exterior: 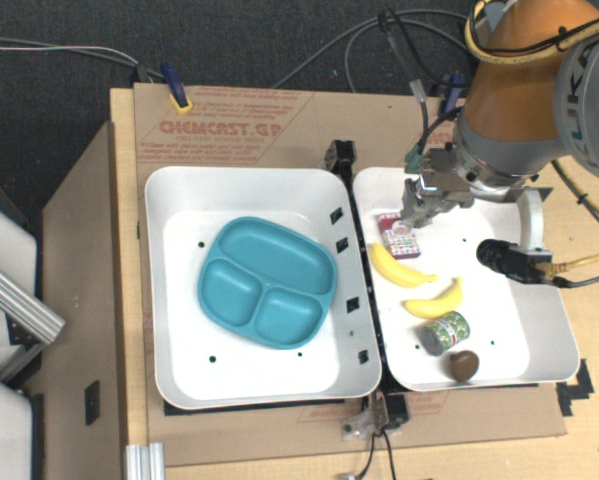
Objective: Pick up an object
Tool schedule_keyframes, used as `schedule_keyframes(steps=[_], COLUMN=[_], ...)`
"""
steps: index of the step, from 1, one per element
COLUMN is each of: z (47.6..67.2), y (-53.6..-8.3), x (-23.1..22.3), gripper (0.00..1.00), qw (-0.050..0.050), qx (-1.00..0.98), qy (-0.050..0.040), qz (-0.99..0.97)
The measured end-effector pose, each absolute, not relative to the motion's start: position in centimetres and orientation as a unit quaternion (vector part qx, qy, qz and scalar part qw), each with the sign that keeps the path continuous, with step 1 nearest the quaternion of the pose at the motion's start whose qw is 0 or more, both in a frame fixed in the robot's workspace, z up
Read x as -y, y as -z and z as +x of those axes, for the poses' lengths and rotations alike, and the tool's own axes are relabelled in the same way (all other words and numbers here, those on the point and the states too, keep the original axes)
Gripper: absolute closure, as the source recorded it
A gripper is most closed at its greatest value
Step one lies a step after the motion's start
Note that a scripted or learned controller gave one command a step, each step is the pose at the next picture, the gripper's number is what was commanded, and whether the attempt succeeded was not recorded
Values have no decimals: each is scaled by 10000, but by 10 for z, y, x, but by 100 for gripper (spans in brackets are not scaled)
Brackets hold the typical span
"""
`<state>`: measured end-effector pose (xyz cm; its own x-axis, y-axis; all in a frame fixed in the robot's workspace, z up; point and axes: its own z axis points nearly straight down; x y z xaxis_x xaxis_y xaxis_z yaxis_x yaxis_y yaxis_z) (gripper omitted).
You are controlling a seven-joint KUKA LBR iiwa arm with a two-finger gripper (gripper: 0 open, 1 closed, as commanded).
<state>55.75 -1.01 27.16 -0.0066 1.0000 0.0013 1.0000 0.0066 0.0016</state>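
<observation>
Tool over the packet, pick not yet made.

The packet point(399, 236), small, flat, pink and white with a printed face, lies at the back left of the right bin point(539, 363), just above two bananas point(399, 268). The tool point(419, 203) hangs right over its top edge; I cannot tell how it is set. My read: this is the approach, and next comes a short straight drop and a firm squeeze. The left bin point(169, 268) carries a blue tray point(267, 281).
</observation>
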Motion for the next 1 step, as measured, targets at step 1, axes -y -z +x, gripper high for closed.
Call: schedule_keyframes(steps=[1], z=[573], y=[-254], x=[-44], gripper=[100], qw=[-7], qx=[-7095], qy=[-6], qz=[7047])
